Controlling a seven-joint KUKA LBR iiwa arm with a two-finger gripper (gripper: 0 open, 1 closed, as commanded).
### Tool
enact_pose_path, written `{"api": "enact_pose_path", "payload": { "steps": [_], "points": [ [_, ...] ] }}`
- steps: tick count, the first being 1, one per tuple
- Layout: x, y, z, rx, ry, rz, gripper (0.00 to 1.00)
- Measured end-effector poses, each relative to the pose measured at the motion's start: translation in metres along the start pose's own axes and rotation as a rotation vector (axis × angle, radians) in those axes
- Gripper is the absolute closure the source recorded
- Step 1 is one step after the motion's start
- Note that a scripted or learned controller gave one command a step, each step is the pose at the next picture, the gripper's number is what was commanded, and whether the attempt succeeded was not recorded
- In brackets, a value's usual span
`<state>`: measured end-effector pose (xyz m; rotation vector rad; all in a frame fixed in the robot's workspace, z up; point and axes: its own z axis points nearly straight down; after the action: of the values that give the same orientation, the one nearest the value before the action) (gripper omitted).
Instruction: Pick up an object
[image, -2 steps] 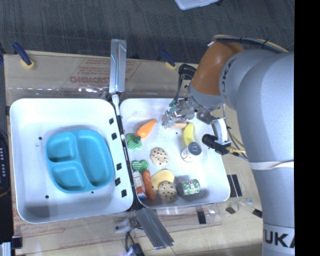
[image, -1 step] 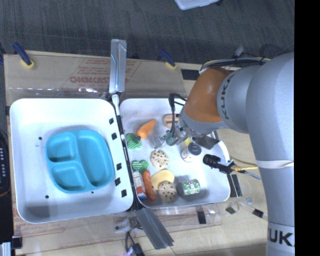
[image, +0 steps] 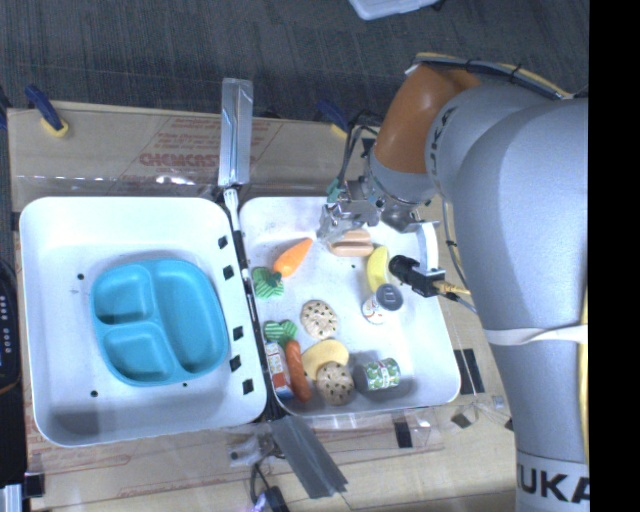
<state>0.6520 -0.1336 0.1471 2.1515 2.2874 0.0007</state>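
A blue divided tray (image: 158, 322) is seen lying in the left bin (image: 60, 225), with bare white floor around it. In the right bin (image: 440, 345) the toy foods are crowded: a carrot (image: 293, 256), a cookie (image: 319, 317), a banana (image: 376, 268) and a green can (image: 381, 374) among others. The gripper (image: 343, 218) is lowered at the bin's far side, just above a hot dog (image: 351, 243); whether it is wide or narrow cannot be told. Nothing is shown lifted, so the pick is judged not yet done: the grasp and the raise are left. Little room is offered near the far wall, and the banana lies close beside.
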Motion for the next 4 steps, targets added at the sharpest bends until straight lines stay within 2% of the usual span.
{"api": "enact_pose_path", "payload": {
  "steps": [1, 2, 3, 4],
  "points": [
    [0.039, -0.027, 0.056, 0.007, 0.003, -0.334, 1.0],
    [0.019, -0.013, 0.054, 0.0, 0.0, -0.44, 1.0],
    [0.011, -0.078, 0.056, 0.004, 0.003, -0.293, 1.0],
    [-0.064, -0.048, 0.055, 0.002, 0.0, 0.008, 1.0]
  ]
}}
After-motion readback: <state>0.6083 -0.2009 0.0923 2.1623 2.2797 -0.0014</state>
